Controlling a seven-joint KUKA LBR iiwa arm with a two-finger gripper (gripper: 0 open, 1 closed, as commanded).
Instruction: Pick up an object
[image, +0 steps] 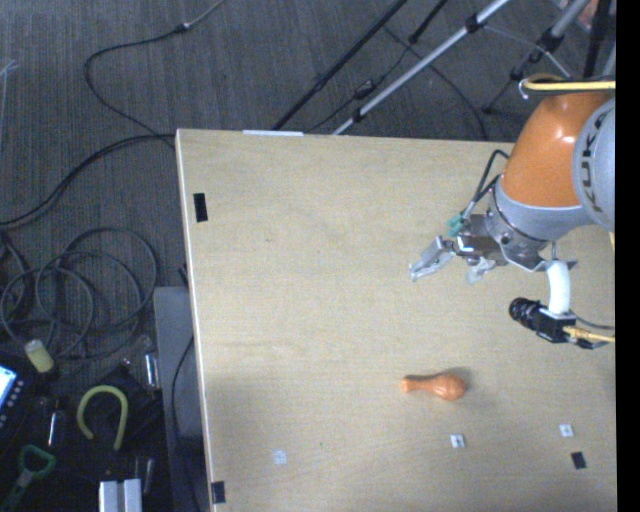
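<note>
Orange and shaped like a small gourd or pear, the object (436, 386) lies on its side on the pale wooden desk (300, 300), its thin neck pointing toward the view's left and its round bulb toward the right. It sits in the lower middle part of the desk surface, alone, with bare wood all around it. The gripper (432, 263) hangs well apart from it, farther up in the view and a little to the right of centre, at the end of the grey arm (560, 215) with its orange band (550, 150) that reaches in from the right edge. The metal fingers (425, 266) point toward the view's left and appear slightly spread, with nothing between them; they grasp no object. A teal-coloured part shows on the wrist just behind the fingers, and a black fitting with a white stem (545, 310) hangs below the arm's wrist. Small markers lie on the desk: a black tab (200, 207) near the upper left corner, another black tab (218, 491) at the lower left edge, and a few small light squares (457, 440) and a dark one (578, 460) toward the lower right. Beyond the desk, on the dark carpet, black cables (80, 280) coil at the left, and stand legs (430, 55) cross the top.
</note>
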